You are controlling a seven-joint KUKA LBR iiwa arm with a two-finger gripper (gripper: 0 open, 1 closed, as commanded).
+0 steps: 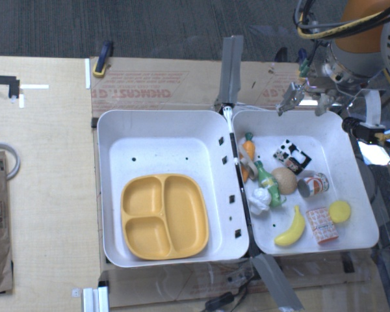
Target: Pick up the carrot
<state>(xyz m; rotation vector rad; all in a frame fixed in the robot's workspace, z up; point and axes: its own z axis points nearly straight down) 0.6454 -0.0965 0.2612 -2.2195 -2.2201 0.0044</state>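
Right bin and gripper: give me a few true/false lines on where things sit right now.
1. The carrot lies in the right bin, near its left wall. True.
2. The gripper is closed on the carrot. False: it hangs above the right bin's far edge, apart from the carrot, fingers spread.
3. The yellow divided plate sits in the left bin. True.
4. The banana lies on the yellow divided plate. False: it is in the right bin, near the front.
5. The green bottle lies beside the carrot. True.
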